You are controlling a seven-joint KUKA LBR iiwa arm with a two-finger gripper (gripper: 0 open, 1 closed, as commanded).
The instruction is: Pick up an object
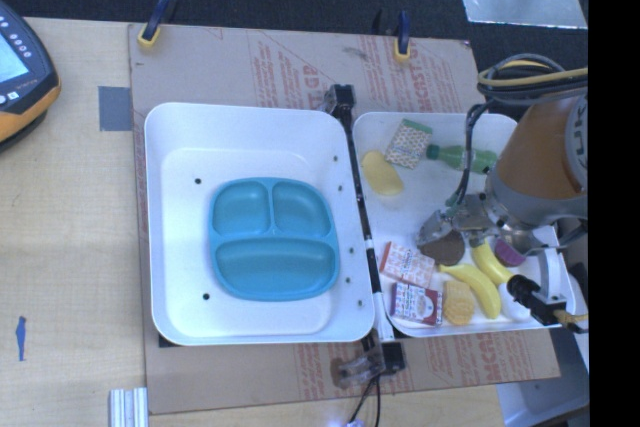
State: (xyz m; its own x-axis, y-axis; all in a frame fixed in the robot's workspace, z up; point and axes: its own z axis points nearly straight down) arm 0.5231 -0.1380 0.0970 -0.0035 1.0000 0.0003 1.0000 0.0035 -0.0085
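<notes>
My gripper (455, 220) hangs low over the middle of the right bin (372, 128), below the grey wrist and orange band. Directly under it lies a brown rounded object (443, 246); whether they touch cannot be told. Close by are two yellow bananas (476, 287), a purple object (511, 254) and an orange biscuit-like piece (458, 305). Two red-and-white cartons (407, 264) lie to the gripper's left. Farther back are a yellow lemon-like object (382, 174), a patterned packet (408, 143) and a green bottle (452, 154).
The left bin (170, 215) holds a blue divided plate (272, 238). The two bins' walls meet in a ridge (357, 215) between them. A yellow-and-grey device (20, 65) sits at the bench's far left.
</notes>
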